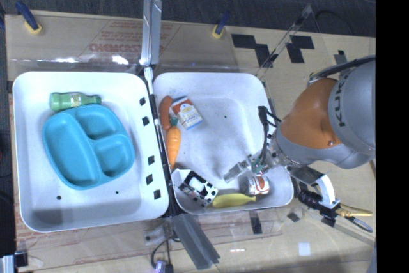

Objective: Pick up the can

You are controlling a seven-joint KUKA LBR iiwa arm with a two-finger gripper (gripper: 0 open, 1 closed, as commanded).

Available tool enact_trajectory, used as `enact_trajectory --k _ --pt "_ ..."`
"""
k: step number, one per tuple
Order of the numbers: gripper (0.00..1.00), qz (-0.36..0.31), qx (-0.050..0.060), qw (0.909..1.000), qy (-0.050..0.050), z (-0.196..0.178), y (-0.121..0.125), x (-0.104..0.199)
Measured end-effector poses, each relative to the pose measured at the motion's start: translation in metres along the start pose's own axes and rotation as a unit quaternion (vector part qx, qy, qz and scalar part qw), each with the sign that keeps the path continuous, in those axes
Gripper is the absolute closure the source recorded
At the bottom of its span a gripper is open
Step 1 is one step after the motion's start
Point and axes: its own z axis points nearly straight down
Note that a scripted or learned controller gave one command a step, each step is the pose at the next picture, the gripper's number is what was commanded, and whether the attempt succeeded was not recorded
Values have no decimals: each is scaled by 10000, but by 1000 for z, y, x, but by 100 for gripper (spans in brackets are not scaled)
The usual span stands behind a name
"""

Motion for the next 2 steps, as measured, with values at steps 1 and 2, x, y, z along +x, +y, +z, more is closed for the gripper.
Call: enact_trajectory --k 1,2 --pt "0 1122 -4 9937 1 -32 0 -1" --pt "0 950 4 9955 14 10 0 0"
